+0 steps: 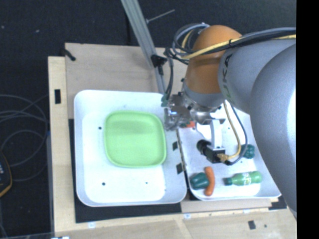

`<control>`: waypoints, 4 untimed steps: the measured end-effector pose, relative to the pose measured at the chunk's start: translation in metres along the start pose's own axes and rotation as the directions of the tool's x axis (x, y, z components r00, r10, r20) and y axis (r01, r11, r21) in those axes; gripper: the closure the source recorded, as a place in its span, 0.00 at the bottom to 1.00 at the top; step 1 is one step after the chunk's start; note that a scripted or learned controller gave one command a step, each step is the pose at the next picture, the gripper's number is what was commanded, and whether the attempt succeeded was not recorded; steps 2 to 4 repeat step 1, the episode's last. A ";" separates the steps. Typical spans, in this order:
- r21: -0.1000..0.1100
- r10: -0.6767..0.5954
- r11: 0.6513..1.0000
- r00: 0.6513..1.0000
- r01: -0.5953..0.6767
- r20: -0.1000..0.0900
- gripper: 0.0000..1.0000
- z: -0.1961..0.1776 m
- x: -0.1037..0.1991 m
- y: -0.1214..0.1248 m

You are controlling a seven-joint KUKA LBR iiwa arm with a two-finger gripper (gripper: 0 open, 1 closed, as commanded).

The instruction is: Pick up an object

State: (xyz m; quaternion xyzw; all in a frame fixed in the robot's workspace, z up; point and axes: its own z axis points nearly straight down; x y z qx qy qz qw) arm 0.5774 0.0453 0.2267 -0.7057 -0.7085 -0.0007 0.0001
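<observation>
Pincer [174, 114] above the rim between bins; grip state cannot be told.
Orange carrot [210, 180] lies lengthwise near the right bin's [259, 193] front edge, beside a green bottle [242, 179].

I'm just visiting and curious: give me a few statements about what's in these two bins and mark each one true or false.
1. A green plate lies in the left bin. True.
2. A green bottle lies on its side in the right bin. True.
3. The orange carrot-like piece sits on the plate. False: it is in the right bin.
4. The arm reaches in from the left. False: from the right.
</observation>
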 end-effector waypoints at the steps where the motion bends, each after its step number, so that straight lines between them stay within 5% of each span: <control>1: 0.001 0.001 1.000 1.000 -0.001 0.000 1.00 -0.002 0.044 0.034; 4: 0.001 0.001 1.000 1.000 -0.001 0.000 1.00 -0.002 0.044 0.034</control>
